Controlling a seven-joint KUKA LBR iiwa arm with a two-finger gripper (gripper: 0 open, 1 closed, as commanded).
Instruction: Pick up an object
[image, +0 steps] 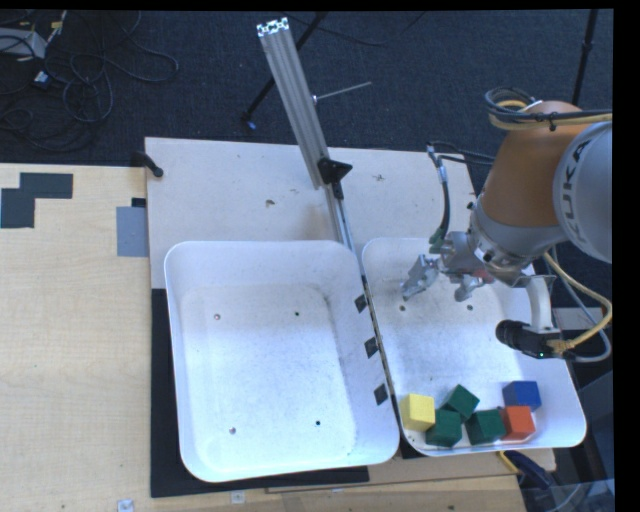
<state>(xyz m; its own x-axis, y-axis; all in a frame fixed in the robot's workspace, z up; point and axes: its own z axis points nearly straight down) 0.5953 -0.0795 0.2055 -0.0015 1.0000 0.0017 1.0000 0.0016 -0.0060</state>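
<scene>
The gripper (441, 281) hangs over the far part of the right bin (420, 330), its fingers spread and holding nothing. The blocks (472, 414) lie together at the near end of this bin, well apart from it.

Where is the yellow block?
The yellow block sits in the right bin, at its near left corner, just left of a green block.
</scene>
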